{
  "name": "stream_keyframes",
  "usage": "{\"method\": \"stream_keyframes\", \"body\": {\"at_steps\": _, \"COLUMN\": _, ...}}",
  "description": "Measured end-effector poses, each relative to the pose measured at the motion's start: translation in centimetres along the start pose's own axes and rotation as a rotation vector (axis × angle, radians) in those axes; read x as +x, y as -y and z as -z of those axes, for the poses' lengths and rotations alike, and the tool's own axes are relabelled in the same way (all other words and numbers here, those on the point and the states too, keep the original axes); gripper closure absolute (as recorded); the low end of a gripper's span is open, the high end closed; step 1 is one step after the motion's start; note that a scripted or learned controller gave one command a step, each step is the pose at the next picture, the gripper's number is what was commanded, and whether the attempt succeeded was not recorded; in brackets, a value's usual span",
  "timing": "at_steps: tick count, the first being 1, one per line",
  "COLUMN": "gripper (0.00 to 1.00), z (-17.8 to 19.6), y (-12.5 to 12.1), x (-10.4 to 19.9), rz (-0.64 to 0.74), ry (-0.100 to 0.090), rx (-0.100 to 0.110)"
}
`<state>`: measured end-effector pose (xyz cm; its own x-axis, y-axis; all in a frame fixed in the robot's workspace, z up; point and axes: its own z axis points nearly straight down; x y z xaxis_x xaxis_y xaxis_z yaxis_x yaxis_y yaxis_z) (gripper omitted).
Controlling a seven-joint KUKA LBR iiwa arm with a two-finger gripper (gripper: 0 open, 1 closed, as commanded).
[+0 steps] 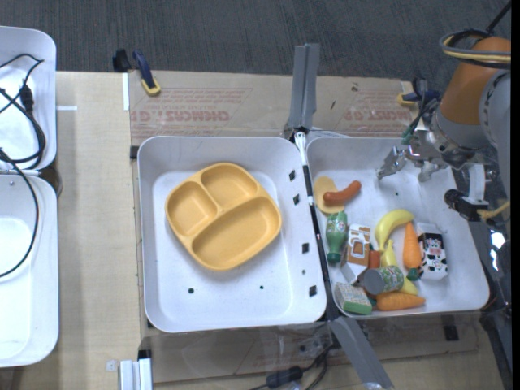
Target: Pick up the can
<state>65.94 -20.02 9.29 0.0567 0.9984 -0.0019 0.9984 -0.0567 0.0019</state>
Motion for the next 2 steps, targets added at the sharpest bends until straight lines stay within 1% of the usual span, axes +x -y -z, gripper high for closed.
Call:
{"method": "stream_keyframes", "body": {"at_steps": 1, "gripper": 1.0, "z": 1.04, "y": -0.07, "x": -0.02, "rz": 0.003, "ry": 0.002, "rx": -0.002}}
{"method": "stream_keyframes", "body": {"at_steps": 2, "gripper": 0.0, "z": 1.02, "y": -0.07, "x": 0.0, "rz": 0.003, "ry": 0.002, "rx": -0.002}}
